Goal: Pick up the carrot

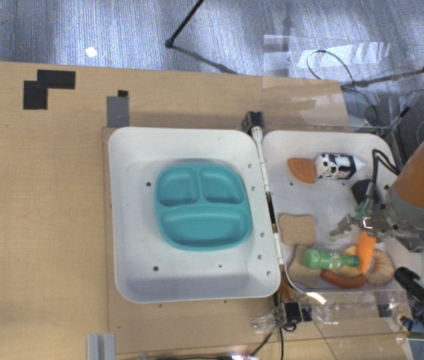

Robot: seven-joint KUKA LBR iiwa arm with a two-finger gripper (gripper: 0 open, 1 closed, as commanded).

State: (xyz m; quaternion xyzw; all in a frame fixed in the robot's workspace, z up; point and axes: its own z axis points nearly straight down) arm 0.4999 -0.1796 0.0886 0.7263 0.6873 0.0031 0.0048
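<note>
Grasp step: gripper (363, 227) sits at carrot's (366, 250) 12 o'clock end, touching; grip state can't tell. Next, judged: confirm clamp, lift straight up.

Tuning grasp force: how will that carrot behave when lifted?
The carrot looks like a smooth, tapered toy, so it is probably stiff, light and somewhat slippery. It lies against the sausage and green vegetable, so lifting may nudge them. Its rounded shape could roll if dropped.

Arm: reaching in from the frame's right edge, orange band showing.
Gripper (363, 227): hanging at lower right, pointing down.
</note>
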